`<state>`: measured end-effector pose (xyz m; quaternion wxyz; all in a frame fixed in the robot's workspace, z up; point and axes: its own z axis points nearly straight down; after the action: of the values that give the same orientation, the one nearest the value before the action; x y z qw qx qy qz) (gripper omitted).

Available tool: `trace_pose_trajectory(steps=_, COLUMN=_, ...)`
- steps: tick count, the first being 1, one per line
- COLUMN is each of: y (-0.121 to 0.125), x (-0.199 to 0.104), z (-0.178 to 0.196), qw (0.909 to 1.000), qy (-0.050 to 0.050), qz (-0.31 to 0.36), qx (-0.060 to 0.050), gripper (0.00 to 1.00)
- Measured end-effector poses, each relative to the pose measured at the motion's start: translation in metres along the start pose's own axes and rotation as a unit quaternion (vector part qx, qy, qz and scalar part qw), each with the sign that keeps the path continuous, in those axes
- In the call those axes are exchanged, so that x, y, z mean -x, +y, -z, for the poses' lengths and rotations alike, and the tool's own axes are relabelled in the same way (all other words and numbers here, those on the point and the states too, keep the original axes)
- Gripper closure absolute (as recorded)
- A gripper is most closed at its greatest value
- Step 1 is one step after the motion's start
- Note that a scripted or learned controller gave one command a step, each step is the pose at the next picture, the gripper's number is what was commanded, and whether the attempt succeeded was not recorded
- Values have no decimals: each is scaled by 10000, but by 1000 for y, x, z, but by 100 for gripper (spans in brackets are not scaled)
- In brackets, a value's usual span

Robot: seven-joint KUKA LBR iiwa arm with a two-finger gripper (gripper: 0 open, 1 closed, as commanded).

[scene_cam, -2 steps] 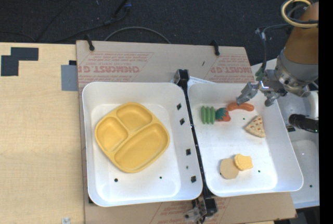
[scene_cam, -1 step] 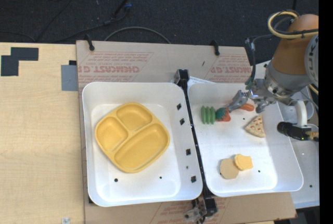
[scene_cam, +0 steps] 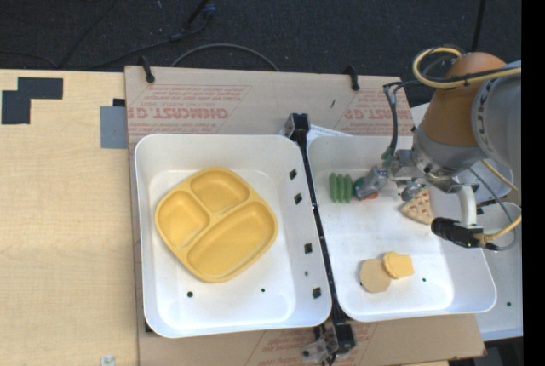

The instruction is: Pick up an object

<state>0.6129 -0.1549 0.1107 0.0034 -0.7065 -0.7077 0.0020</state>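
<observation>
From my station I saw the arm (scene_cam: 464, 113) reaching in from the right over the right bin (scene_cam: 477, 292), its orange band sitting above the wrist. The end effector (scene_cam: 372, 183) hung low at the upper middle of that bin, just right of a small green ribbed piece (scene_cam: 341, 187). Something small and reddish showed at its tip, but I could not tell whether that belonged to the tool or was a separate thing, and I could not tell how its grasp stood.

A tan, speckled slice shaped like pizza (scene_cam: 417, 207) lay just right of the end effector, partly under the wrist hardware. Toward the front of the same bin a round tan disc (scene_cam: 373, 276) rested on the floor, with a yellow chunk (scene_cam: 398, 265) touching it at its upper right and overlapping its edge.

The left bin (scene_cam: 162, 305) held a yellow divided plate (scene_cam: 215, 222) with three compartments, lying flat near the middle. Both bins sat side by side on a cardboard sheet (scene_cam: 213, 105) on the counter (scene_cam: 60, 228), and black cables (scene_cam: 213, 7) trailed over the dark floor behind.
</observation>
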Motion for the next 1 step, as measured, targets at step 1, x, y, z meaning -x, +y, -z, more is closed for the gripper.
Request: trace_pose_trajectory(steps=1, y=1, x=1, z=14, qw=10000, qy=-6, qz=-2, qx=16, gripper=100)
